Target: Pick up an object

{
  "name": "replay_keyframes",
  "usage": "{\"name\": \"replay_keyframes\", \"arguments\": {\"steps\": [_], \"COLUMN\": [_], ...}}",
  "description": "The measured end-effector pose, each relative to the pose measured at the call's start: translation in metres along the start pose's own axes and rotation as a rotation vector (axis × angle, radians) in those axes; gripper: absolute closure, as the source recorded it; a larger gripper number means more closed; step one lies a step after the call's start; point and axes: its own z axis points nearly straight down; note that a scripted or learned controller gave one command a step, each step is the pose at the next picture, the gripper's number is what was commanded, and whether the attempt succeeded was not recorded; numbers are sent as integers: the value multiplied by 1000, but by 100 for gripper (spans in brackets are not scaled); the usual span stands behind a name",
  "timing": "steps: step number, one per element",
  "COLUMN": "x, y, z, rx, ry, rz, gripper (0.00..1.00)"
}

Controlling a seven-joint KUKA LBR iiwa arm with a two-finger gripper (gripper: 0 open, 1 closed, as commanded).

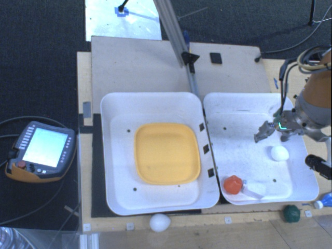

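Loose egg: 1 white egg-shaped piece lies on the bench at the bottom of the frame, just outside the front lip of the left bin.
Green ball: 1 dark green ball sits at the lower right, outside the right bin.
Left bin: holds 1 yellow square plate, lying flat near its middle.
Right bin: holds 1 white ball at mid-right, and 1 orange-red ball near the front left corner with 1 pale, see-through piece touching it on its right.
Gripper: the gripper hangs over the right bin, up and left of the white ball, near it but apart; from this angle it cannot be told how far the fingers are spread, and nothing is seen between them.
Arm: 1 grey arm with its orange band comes in from the right edge of the frame.
Step in hand: judged to be the approach; no object is lifted yet.
Likely target: the white ball, being the closest thing to the gripper.
Next move: shift toward the lower right so the fingers straddle the ball, descend to the bin floor, close, then lift.
Risk: a round ball may roll off at a glancing touch.
Pendant: 1 handheld controller with a lit screen rests at the left of the frame.
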Motion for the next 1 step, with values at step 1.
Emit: {"name": "replay_keyframes", "arguments": {"steps": [1], "x": [0], "y": [0], "z": [0], "rx": [0], "ry": [0], "rz": [0], "gripper": [0]}}
